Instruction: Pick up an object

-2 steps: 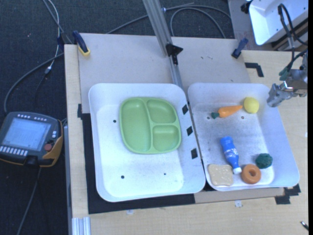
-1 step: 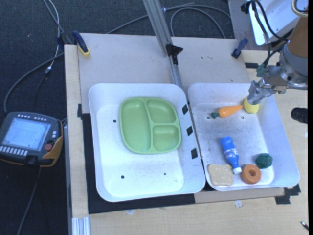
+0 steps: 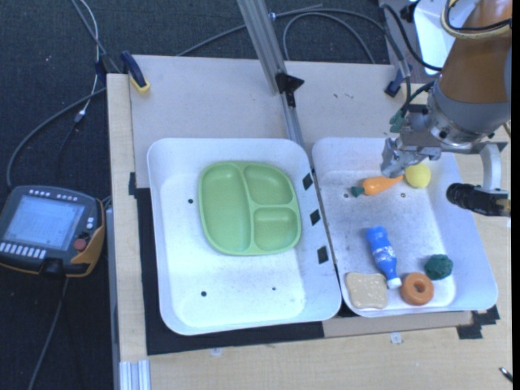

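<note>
The right bin (image 3: 479, 287) holds an orange carrot (image 3: 380, 185) and a yellow lemon (image 3: 418, 175) near its far side. A blue bottle (image 3: 380, 254) lies in the middle. A slice of toast (image 3: 366, 291), a brown donut (image 3: 418, 288) and a dark green broccoli piece (image 3: 439, 266) sit along the near edge. My gripper (image 3: 398, 161) hangs low over the far part of this bin, just above the carrot's right end and left of the lemon. Nothing shows held in it.
The left bin (image 3: 187, 299) carries a green divided plate (image 3: 249, 207). A slanted metal pole (image 3: 262, 31) meets the bench between the bins' far ends. A blue and yellow clamp (image 3: 134, 71) sits at the bench's far left corner, and a teach pendant (image 3: 45, 230) lies on the floor to the left.
</note>
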Controlling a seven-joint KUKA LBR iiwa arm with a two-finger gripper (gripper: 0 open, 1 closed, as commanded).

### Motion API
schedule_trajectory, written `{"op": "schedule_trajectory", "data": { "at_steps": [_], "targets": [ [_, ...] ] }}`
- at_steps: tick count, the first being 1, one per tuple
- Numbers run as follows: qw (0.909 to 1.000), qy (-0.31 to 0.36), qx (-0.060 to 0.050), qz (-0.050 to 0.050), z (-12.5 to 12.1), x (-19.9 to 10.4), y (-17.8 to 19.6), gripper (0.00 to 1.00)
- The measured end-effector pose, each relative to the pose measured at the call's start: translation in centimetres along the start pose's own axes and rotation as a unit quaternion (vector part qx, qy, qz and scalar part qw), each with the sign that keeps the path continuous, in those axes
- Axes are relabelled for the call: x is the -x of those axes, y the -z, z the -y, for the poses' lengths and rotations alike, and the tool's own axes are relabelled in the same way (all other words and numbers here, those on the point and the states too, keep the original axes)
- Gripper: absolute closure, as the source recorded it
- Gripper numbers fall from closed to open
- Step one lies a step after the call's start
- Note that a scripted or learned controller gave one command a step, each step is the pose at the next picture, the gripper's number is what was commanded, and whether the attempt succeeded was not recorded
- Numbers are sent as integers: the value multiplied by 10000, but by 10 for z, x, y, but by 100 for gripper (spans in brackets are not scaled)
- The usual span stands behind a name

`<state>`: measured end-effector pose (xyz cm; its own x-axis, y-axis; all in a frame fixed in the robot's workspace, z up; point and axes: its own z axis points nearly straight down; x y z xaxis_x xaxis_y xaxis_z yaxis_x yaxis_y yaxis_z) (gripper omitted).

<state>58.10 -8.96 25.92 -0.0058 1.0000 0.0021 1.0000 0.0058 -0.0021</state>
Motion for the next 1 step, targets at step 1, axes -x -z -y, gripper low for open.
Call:
{"op": "schedule_trajectory", "data": {
  "at_steps": [1],
  "targets": [
    [10000, 3, -8, -5, -7, -53, -19, 100]
  ]
}}
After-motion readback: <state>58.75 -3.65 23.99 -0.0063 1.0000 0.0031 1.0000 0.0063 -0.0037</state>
